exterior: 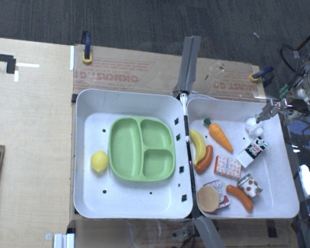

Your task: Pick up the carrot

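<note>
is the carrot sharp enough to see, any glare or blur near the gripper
Camera view: the carrot is fairly sharp, evenly lit, with only a soft shadow on the right bin; the white bin floor is bright but not blown out; the gripper at the right bin's far corner is small and blurry, so its fingers are hard to read.

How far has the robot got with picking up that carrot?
Nothing looks done yet. The carrot lies on the floor of the right bin, beside the banana. The gripper is over the bin's upper right rim, apart from the carrot. All of it is left: reaching the carrot, closing on it and lifting.
</note>
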Controlling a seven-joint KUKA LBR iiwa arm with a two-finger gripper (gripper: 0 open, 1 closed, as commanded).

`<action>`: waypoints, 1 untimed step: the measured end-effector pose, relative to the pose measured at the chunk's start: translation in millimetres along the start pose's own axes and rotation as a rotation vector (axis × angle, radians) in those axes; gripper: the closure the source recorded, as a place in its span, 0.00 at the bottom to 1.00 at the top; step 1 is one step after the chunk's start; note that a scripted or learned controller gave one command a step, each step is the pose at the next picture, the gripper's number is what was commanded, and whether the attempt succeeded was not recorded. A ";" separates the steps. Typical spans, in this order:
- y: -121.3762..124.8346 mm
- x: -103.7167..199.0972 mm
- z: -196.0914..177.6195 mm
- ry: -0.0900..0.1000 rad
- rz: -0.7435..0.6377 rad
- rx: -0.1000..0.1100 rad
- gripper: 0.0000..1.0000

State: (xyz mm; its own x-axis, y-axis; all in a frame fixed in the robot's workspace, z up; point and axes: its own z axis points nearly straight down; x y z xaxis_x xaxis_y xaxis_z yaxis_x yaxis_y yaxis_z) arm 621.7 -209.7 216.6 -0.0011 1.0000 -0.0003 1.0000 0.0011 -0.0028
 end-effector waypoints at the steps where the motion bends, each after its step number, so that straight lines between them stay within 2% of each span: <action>1: -15.9 38.6 94.7 -0.006 -0.044 -0.017 0.00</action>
State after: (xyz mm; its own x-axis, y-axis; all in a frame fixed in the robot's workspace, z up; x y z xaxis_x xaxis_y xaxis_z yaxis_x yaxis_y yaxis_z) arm 605.5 -171.1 121.9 -0.0453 0.9990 -0.0061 0.9989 0.0453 0.0141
